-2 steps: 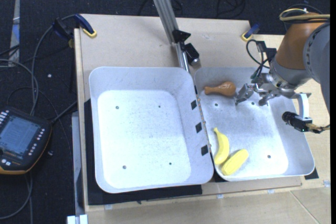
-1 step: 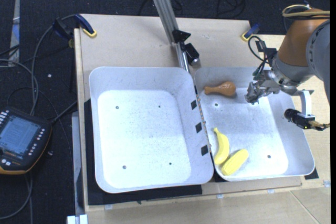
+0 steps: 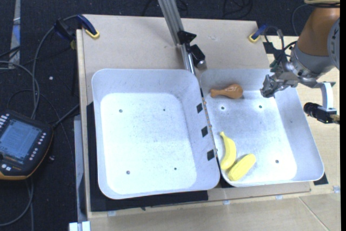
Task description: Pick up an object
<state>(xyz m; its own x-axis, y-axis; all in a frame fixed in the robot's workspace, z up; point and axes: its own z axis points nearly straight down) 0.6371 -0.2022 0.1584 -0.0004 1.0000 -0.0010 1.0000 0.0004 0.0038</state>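
Camera view, slanted down on both bins. Gripper (image 3: pixel 268 87) sits at the far right corner of the right bin (image 3: pixel 289 132), just over its far rim, pointing left and down into the bin; nothing seen between its tips, and from this angle I cannot tell whether they are spread or pressed together. Drumstick (image 3: pixel 227 92) lies on the bin floor at the far edge, directly left of the gripper and near it, long axis running left-right, thin end to the left, fat end toward the gripper. Banana (image 3: pixel 228 151) and a yellow piece (image 3: pixel 241 167) lie touching each other at the near left of the same bin, well apart from the gripper, toward the viewer; the banana's long axis runs roughly far-to-near. Left bin (image 3: pixel 146 138) is beyond the divider. Judgement: the drumstick is the nearer target, a short leftward shift and a descent; its axis lies in line with the approach, so the wrist likely needs turning to close across it.
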